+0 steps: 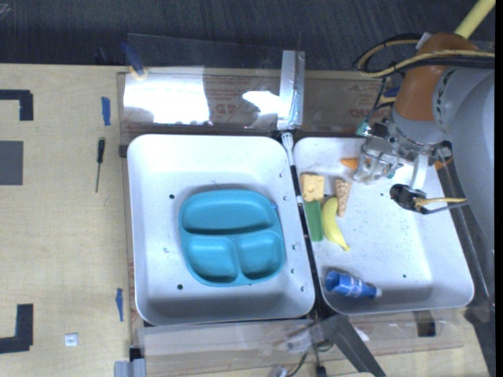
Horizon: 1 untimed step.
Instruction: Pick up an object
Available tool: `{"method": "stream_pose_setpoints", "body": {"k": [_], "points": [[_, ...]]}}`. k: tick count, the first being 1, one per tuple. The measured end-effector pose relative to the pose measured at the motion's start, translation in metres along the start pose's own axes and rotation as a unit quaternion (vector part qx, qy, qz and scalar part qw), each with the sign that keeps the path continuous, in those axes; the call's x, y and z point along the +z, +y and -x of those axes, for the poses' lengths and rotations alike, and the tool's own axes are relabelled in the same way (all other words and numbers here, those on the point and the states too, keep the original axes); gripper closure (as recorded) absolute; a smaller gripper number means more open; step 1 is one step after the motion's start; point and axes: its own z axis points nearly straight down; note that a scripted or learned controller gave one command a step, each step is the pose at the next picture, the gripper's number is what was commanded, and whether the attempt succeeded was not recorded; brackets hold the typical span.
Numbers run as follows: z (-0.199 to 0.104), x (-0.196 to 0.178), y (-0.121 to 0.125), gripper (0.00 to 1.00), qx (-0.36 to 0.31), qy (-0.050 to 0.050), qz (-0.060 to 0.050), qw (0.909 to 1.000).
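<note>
Two white bins sit on a wooden bench (55, 234); the left bin (149, 171) holds a blue tray (230, 236). In the right bin (409, 265), the gripper (376, 167) hangs near a banana (333, 225) and blue bottle (350, 285). Its fingers look slightly apart, perhaps.

A light wood counter (55, 234) has black marks and bits of blue tape (105, 110) on it. Dark grey floor (196, 6) runs along the top. Bright light shines on a clear sheet (204, 93) there.

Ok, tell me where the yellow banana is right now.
In the camera view, the yellow banana lies in the right white bin, close to its left wall, beside a green stick-shaped piece and just below a pale yellow block.
</note>
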Motion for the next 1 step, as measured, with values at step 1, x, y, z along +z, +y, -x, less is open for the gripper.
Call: {"method": "stream_pose_setpoints", "body": {"k": [1], "points": [[-0.0004, -0.0106, 0.0001, 1.0, -0.001, -0.001, 0.0, 1.0]]}}
